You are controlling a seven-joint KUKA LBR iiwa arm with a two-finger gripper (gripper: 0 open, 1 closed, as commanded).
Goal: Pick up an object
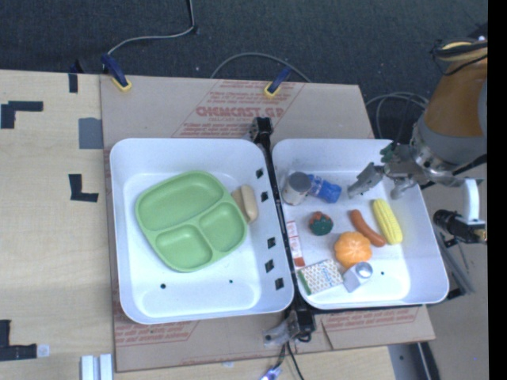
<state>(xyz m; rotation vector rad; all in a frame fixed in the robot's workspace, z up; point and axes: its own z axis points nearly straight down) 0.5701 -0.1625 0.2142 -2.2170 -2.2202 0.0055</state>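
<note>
Both bins, left [131, 236] and right [412, 279], looked like smooth, faintly glossy white plastic. The green divided plate [190, 220] was matt plastic. The orange [352, 248], the corn cob [387, 221], the sausage [366, 227] and the bread roll [249, 203] had the even sheen of moulded plastic toys. The blue can [310, 187] showed a dull metal end. Under the bins lay brown printed cardboard [230, 113] on a pale wood-grain bench [47, 236]. The arm's band [458, 93] was glossy orange.

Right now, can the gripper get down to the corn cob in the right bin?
Probably yes. The gripper hangs just above and left of the corn cob, with nothing over it; only the sausage lies close beside it.
</note>
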